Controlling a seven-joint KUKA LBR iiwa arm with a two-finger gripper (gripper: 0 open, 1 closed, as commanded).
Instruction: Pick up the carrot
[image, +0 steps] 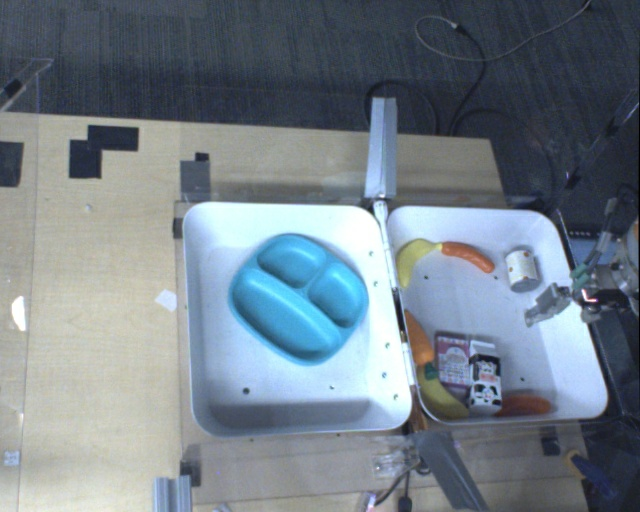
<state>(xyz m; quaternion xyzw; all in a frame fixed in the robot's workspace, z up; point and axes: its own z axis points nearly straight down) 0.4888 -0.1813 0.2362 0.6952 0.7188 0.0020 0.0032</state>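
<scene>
The carrot (468, 256) lies at the back of the right bin (570, 330), its end just beside a yellow banana (413, 260) and near a small white cup (521, 269). The jaws (547, 303) hang over the bin's right side, well apart from the carrot; their opening cannot be told, and nothing is seen in them. The left bin (210, 330) holds a blue divided plate (298, 296).

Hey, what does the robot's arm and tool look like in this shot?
At the right edge, the tool is a small pale grey metal piece. Behind it sits darker grey hardware with a tiny reddish spot, and thin dark cables run above it. Finer detail is too blurred to tell.
</scene>
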